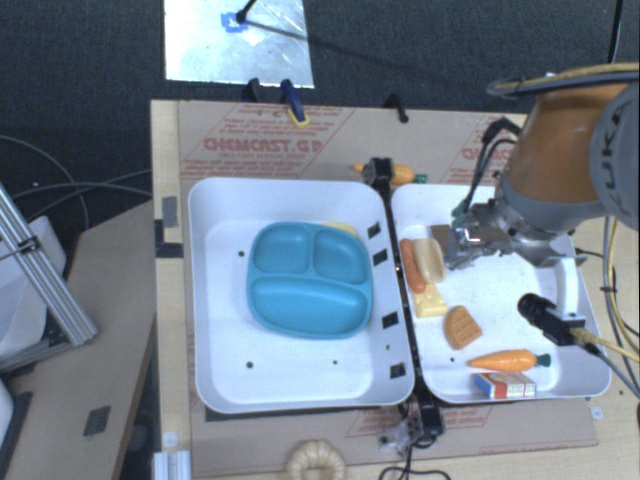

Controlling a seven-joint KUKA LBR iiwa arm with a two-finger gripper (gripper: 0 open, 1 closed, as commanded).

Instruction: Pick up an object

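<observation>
The tool (458,251) is parked low in the right bin (585,376), just right of the hot dog (424,263); whether it's clenched can't be told. A straight drop, centred over the bun, should be used so nothing gets nudged sideways.

Around my brown cardboard-topped bench (330,138), dark grey carpet (80,58) holds a shiny square metal sheet (238,26).
</observation>
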